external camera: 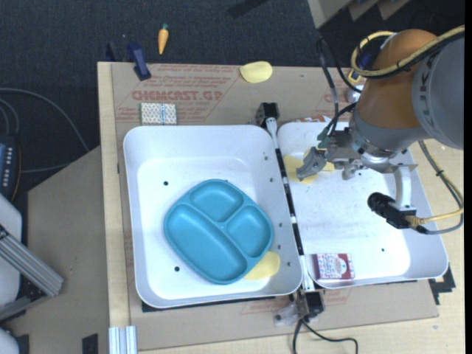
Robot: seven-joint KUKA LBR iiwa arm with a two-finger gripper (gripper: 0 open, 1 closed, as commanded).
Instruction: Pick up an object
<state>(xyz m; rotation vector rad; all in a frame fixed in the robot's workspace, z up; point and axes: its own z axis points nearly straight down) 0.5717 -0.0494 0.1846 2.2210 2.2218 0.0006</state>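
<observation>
Yellow object (302, 168), pale and flattish, perhaps pinched by the tool (316, 162); grip unclear.

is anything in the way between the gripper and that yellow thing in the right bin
Nothing visible is. The gripper hangs right over the yellow thing at the right bin's upper left corner. The card lies apart, near the front rim.

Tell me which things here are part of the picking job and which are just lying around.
Part of the job: gripper, yellow piece under it in the right bin, blue plate, small packet.
Lying around: yellow lump, toy carrot, blue clip, patterned card, all outside the bins.
</observation>
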